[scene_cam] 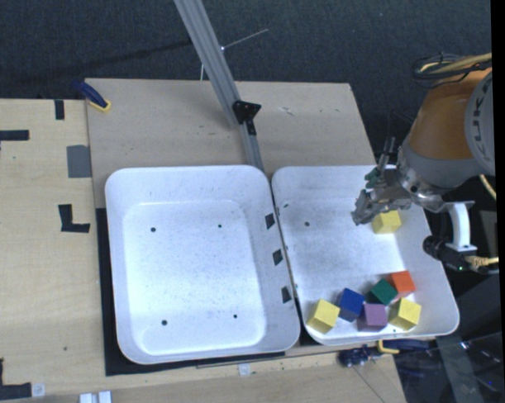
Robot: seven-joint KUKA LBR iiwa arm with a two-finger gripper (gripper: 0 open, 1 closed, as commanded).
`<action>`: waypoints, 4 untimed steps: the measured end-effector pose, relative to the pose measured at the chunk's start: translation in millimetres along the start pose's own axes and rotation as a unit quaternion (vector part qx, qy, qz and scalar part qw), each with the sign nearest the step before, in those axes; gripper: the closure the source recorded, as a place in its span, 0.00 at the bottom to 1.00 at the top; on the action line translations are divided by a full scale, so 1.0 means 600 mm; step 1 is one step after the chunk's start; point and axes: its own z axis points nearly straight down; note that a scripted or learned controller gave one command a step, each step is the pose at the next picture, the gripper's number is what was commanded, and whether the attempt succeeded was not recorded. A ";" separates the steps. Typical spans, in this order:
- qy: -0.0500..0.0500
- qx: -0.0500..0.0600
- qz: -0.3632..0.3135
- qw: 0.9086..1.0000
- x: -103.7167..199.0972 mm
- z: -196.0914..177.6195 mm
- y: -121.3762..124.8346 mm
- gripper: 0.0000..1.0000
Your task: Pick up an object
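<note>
Over the right bin [318, 194] now, gripper [370, 211] down low near the far right corner, grey wrist and orange band reaching in from the right. Just beside it, on the near right, a lone yellow cube [387, 222], touching or nearly touching the tool. Hard to call whether the cube sits between the tips or only alongside; spread or pressed together, cannot tell from this slant. No firm grasp to report, then, and no lift either: cube looks to be resting on the bin floor. Down at the near right corner, a huddle of spares: yellow cube at the left [324, 315], blue cube [351, 304], green cube [383, 293], orange cube [402, 281], purple cube [375, 315], one more yellow block [409, 313]. Left bin [120, 193] alongside. By the look of it, approach done, closing and raising yet to come.
</note>
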 end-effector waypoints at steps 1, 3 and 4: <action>0.001 0.000 0.000 1.000 0.089 -0.013 -0.016 1.00; 0.000 -0.001 -0.001 1.000 0.265 -0.029 -0.017 1.00; 0.000 0.000 -0.001 1.000 0.365 -0.047 -0.014 1.00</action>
